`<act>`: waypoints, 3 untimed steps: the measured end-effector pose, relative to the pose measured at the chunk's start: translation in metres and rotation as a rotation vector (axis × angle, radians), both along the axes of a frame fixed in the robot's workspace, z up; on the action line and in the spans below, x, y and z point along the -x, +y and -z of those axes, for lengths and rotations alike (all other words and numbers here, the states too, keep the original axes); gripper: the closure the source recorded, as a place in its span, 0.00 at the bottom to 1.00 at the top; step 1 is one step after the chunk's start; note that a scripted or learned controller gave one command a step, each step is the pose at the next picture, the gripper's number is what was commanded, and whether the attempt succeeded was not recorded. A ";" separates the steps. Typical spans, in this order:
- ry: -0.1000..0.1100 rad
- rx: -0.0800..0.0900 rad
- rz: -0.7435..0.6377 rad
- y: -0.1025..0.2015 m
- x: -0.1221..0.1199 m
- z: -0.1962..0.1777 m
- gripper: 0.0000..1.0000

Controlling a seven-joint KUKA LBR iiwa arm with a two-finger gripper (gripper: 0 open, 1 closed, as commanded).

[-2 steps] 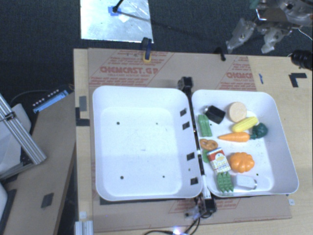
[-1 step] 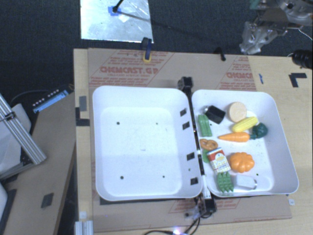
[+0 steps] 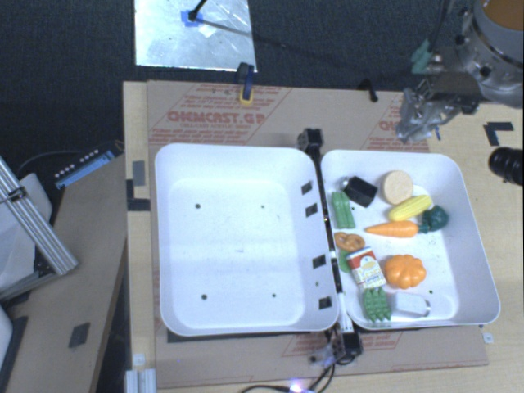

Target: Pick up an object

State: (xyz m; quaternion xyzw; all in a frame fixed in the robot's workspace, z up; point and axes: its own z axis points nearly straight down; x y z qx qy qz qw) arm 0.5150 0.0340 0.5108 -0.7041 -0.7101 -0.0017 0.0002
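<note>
Toy foods, a carrot [image 3: 392,229] and pumpkin [image 3: 404,271] among them, lie in the right bin [image 3: 473,219]; the gripper [image 3: 419,121] hangs above its far rim, touching nothing, grip state unclear.

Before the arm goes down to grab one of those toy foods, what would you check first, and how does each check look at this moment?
1. Things to pick are present: ok. The right bin holds a carrot, corn, a pumpkin and more.
2. Gripper above the target: not ok. It hangs over the cardboard beyond the bin's far rim.
3. Gripper free of any load: cannot tell, too blurred.
4. Room around a target: ok for the pumpkin; the carrot and corn lie close together.
5. Path down is free: ok, nothing stands between gripper and bin.
</note>
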 end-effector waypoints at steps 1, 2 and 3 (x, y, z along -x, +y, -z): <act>0.008 0.002 -0.001 0.053 0.030 0.084 1.00; -0.004 0.000 -0.001 0.105 0.017 0.034 1.00; -0.006 -0.001 0.002 0.134 0.004 -0.026 1.00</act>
